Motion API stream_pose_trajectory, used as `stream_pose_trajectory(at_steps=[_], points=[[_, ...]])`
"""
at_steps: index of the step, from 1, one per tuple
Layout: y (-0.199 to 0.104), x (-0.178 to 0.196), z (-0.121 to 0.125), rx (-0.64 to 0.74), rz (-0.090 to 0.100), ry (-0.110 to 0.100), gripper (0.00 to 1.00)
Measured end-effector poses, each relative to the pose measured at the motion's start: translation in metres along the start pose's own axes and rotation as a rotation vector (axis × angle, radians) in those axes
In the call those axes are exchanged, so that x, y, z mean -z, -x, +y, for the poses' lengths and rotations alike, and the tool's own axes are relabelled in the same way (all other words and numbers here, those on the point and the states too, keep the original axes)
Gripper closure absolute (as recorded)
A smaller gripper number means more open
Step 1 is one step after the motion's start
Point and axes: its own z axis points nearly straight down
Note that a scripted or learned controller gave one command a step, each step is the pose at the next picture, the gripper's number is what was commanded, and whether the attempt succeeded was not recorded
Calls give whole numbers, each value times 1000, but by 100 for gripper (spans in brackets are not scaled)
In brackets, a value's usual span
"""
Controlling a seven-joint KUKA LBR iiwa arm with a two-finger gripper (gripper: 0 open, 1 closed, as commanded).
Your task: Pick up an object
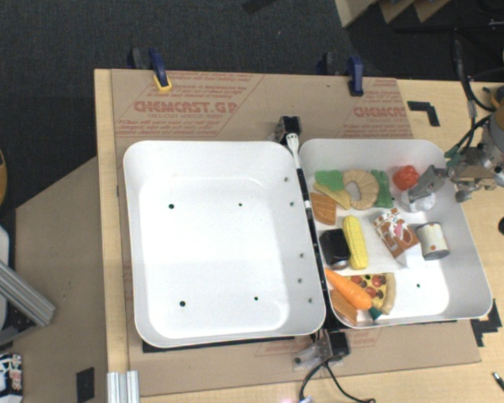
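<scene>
The right bin holds several toy foods. Among them are a red tomato, a yellow corn cob, an orange carrot, a pizza slice, a round tan biscuit, a red-and-white patterned piece and a small can. My gripper hangs over the bin's upper right part, just right of the tomato and above the can. Its fingers stand apart with nothing between them.
The left bin lies beside the right one, with a black clip at the top of the seam. A black block, a toast slice and green pieces crowd the right bin's left side. The arm enters from the right.
</scene>
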Motion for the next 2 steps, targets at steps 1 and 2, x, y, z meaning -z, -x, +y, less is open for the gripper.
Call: stream_pose_trajectory(at_steps=[1,2], points=[[-65,-95,-59,-1,-7,18,0],[-62,-83,-57,-3,-14,27,100]])
